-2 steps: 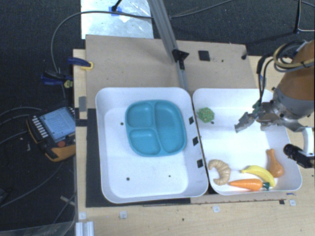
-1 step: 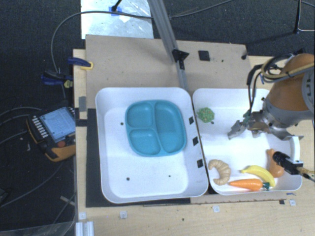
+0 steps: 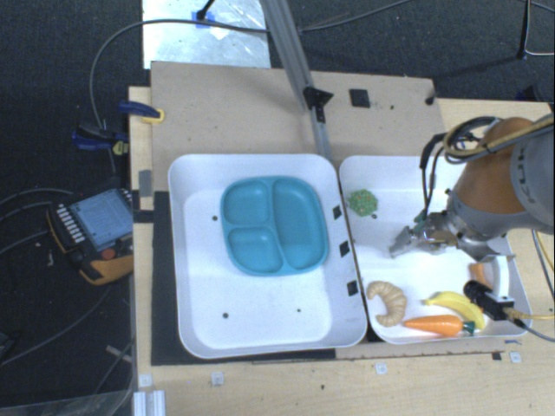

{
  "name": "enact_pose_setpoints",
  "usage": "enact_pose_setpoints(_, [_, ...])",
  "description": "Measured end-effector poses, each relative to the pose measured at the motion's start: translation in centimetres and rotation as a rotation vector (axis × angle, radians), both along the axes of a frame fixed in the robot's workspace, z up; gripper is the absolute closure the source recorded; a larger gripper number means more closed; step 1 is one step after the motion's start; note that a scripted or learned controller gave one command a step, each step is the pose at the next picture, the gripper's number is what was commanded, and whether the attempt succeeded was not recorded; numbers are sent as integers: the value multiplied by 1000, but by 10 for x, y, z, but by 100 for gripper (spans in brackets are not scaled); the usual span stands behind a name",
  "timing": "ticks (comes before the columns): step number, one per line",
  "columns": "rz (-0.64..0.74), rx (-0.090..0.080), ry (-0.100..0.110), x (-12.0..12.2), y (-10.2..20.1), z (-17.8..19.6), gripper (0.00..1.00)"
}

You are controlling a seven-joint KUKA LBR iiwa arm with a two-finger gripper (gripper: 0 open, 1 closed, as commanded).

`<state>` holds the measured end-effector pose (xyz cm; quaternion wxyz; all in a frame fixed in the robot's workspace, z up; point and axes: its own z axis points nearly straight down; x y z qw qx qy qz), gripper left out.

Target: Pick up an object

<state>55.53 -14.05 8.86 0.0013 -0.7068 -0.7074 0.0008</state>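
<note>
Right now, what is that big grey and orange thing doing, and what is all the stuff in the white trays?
That is a robot arm, seen by a camera looking down from above. It reaches in from the right. At its tip is a pincer, low over the right tray, with nothing seen between its fingers. In that tray lie a green broccoli, a croissant, a carrot and a banana. They look like toy food. The left tray holds a blue plate with three sections. The robot's job is to pick one thing up.
</note>
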Motion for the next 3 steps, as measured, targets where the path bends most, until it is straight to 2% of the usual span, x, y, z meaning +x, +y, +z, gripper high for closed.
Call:
enact_pose_setpoints(1, [0,-2,-7,2,0,14,100])
enact_pose_setpoints(3, [5,-2,-11,4,6,130,100])
